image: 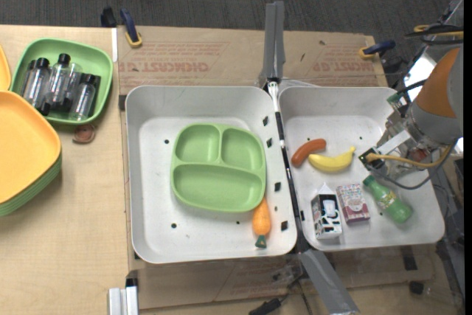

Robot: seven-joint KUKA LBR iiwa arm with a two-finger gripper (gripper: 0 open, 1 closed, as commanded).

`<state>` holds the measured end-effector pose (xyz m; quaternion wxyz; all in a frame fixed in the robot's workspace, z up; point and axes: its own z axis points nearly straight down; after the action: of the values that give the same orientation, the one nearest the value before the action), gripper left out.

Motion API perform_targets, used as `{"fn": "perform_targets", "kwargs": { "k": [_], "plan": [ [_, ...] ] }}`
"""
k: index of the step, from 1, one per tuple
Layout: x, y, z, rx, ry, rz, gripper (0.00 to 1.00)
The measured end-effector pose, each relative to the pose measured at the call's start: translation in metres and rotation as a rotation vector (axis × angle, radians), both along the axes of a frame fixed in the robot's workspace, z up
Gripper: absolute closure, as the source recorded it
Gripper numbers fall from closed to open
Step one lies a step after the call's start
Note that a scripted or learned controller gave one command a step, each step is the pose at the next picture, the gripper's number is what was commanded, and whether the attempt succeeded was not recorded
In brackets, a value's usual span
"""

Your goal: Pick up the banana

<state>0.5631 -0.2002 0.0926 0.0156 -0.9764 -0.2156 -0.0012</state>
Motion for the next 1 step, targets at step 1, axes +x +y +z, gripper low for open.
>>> {"fn": "perform_targets", "kwargs": {
  "k": [1],
  "plan": [
    [-0.0333, -0.0017, 0.0014, 0.003, -0.001, -0.096, 1.00]
  ]
}}
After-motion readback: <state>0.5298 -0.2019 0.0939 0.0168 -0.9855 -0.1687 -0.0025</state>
